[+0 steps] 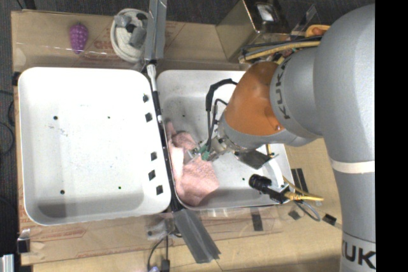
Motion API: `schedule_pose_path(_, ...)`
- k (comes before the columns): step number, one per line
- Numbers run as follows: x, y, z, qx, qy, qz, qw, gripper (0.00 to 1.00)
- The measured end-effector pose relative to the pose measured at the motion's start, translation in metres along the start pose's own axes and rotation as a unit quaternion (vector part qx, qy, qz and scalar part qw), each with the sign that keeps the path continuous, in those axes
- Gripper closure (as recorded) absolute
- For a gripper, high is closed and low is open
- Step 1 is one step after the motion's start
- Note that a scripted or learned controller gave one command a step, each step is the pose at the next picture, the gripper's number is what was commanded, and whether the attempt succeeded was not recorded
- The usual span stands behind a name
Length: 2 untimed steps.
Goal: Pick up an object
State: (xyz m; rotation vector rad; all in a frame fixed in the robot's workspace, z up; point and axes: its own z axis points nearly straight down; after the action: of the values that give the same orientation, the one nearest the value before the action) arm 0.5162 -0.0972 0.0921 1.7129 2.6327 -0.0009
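A crumpled pink cloth point(191, 172) lies in the right bin point(185, 89), against its left wall and near front corner. My gripper point(205, 151) hangs low over the cloth's upper right edge, reaching down from the orange wrist band. Something small and green shows right at the gripper's tip. The arm's bulk hides most of the right bin's middle and right side.
The left bin point(83, 143) sits beside the right one, divided by a grey rail point(159, 137). Behind the bins lie a purple object point(78, 37), a white cable coil point(127, 32) and a tan box point(252, 25) on the bench.
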Motion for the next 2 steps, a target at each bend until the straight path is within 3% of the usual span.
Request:
schedule_pose_path(1, -0.0057, 0.0067, -0.0001, -0.001, 0.000, -0.064, 0.9979, 0.00)
schedule_pose_path(2, -0.0060, 0.0073, -0.0095, -0.001, 0.000, -0.066, 0.9978, 1.00)
